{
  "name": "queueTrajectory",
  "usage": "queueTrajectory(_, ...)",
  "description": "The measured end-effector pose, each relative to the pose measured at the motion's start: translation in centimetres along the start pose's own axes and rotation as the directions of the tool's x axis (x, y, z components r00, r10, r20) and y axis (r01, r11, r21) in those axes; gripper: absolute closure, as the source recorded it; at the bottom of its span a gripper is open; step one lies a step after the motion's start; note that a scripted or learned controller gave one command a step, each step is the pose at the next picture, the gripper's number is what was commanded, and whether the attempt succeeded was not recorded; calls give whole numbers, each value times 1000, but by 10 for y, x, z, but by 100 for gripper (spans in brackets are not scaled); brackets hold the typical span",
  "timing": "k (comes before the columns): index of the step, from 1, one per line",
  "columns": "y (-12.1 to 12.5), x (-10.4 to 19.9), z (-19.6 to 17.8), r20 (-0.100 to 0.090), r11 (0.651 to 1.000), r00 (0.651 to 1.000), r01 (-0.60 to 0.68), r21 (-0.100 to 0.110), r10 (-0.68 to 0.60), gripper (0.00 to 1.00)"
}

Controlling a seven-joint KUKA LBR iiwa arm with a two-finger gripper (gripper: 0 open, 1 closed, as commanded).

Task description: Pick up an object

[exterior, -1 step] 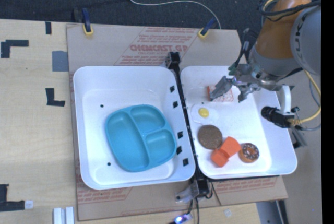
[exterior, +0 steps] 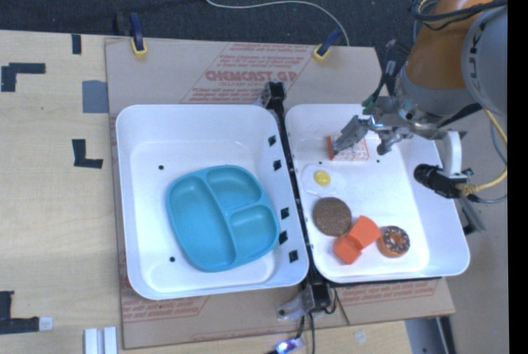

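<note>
White right bin (exterior: 429, 257) holds the candidates: a flat card with an orange-red edge (exterior: 346, 148) near the far wall, a fried-egg toy (exterior: 320, 177), a brown disc (exterior: 332, 215), an orange block (exterior: 355, 239) and a donut (exterior: 393, 241). Jaws (exterior: 370, 135) stand spread and hold nothing, poised just over the card. Risk noted: the card lies flat, so the fingers may scrape the bin floor or push it aside, closing on nothing. Left bin (exterior: 132, 138) holds a blue tray (exterior: 221, 216).
</note>
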State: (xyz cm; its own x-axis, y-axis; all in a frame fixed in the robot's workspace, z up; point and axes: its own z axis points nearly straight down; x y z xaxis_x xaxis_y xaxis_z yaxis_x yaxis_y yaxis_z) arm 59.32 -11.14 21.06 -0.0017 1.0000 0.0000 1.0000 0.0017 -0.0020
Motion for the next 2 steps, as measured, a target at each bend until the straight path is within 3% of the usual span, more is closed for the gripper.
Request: queueTrajectory(2, 1, 0, 109, 1, 1000, 1000, -1, 5, 1, 0)
